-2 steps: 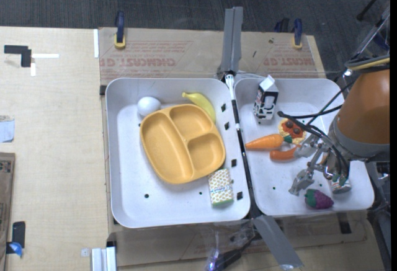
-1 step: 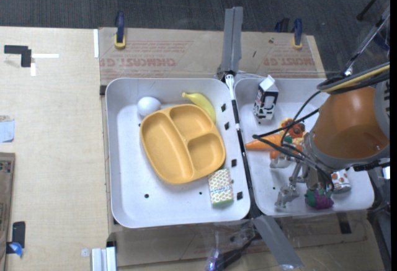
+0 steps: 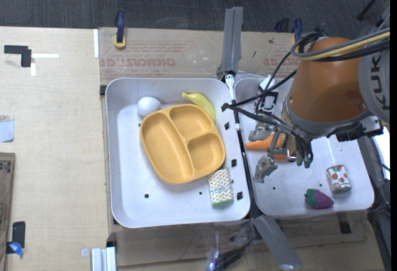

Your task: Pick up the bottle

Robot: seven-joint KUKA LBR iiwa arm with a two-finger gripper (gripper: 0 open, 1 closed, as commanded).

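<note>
A small white container (image 3: 338,178) with a red and orange label stands upright in the right bin (image 3: 360,201), near its right side; I cannot tell whether it is the bottle. My gripper (image 3: 267,167) hangs under the orange-banded wrist (image 3: 325,87) over the left part of that bin, well left of the container. Just above the gripper an orange elongated object (image 3: 257,145) lies on the bin floor, partly hidden by the wrist and cables. Nothing shows held in the gripper.
A purple toy (image 3: 319,199) lies at the right bin's front. The left bin (image 3: 124,201) holds a yellow divided plate (image 3: 183,142), a banana (image 3: 201,102), a white egg (image 3: 148,104) and a small patterned box (image 3: 221,187). The bins' shared wall (image 3: 243,158) runs just left of the gripper.
</note>
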